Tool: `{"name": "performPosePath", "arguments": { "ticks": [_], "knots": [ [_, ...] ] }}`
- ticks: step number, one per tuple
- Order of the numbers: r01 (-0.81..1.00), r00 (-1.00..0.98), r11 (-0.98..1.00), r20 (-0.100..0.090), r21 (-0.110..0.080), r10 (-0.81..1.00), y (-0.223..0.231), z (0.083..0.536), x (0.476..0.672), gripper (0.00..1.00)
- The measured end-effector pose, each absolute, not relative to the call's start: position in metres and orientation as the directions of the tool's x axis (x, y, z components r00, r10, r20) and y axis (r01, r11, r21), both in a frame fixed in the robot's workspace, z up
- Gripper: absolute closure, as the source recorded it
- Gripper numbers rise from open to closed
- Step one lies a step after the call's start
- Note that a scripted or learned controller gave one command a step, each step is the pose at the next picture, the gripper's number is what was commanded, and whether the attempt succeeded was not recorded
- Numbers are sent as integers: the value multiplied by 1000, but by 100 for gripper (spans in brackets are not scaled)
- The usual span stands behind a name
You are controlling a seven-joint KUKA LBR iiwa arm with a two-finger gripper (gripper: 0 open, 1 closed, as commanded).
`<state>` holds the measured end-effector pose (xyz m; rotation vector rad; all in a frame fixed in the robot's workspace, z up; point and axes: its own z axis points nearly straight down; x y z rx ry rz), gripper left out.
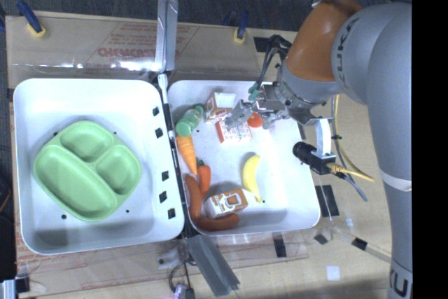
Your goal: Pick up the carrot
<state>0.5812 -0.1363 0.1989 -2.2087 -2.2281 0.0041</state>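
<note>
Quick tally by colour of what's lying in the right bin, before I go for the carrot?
Orange: 2, the carrot and a smaller carrot
Green: 1, bottle
Yellow: 1, banana
Reddish-brown: 1, sausage
Red and white: 2, upper carton, lower carton
Total: 7

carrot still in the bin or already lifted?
In the bin. The carrot lies flat on the floor of the right bin, along its left wall. The gripper is apart from it, over the cartons.
</note>
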Motion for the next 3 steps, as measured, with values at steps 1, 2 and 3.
{"name": "performPosePath", "arguments": {
  "ticks": [1,2,3],
  "knots": [
    [998,-65,65,0,-1,998,-60,192,606,0],
    [997,-72,72,0,-6,997,53,191,579,0],
    [990,-137,137,1,-5,991,-34,191,557,0]
  ]
}}
